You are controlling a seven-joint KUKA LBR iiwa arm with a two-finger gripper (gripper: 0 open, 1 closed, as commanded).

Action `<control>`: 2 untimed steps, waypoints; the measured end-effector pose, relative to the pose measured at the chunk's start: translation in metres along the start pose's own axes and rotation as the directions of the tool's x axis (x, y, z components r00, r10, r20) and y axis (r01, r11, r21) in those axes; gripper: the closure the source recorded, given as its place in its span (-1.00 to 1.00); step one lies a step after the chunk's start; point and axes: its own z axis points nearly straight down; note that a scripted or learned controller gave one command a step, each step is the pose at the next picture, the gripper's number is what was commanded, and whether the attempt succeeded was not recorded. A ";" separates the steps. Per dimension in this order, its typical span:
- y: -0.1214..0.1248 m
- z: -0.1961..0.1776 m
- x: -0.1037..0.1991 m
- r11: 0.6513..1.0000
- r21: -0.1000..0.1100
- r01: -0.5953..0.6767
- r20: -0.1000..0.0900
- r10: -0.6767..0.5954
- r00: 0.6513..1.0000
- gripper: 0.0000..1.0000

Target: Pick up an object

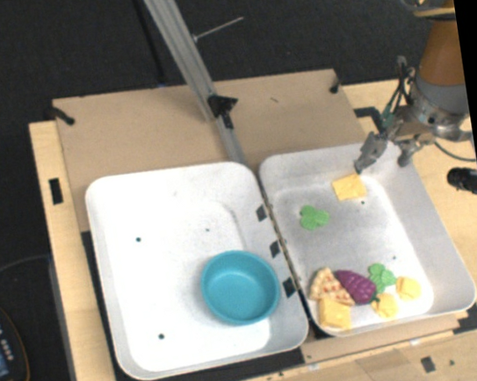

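Open hand (387, 154) hovers by yellow block (349, 187), long axis left-right.

- My gripper (386, 154) hangs over the right bin's (422, 229) far right corner, fingers spread, nothing between them.
- A yellow block (349, 187) lies just beside it.
- A green piece (313, 216) sits mid-bin.
- A blue bowl (239, 286) rests in the left bin (145, 217).

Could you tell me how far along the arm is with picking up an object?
Nothing looks picked up yet. The tool hangs open over the right bin's far corner with nothing between its fingers. Nearest it, the yellow block lies on the bin floor; the green piece and the toy pile lie there too. The blue bowl sits in the left bin. Descent, grasp and lift remain.
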 end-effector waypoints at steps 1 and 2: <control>-0.005 0.043 -0.001 1.000 0.001 -0.005 0.000 0.005 1.000 -1.00; -0.005 0.092 -0.001 1.000 -0.001 -0.006 0.000 0.006 1.000 -1.00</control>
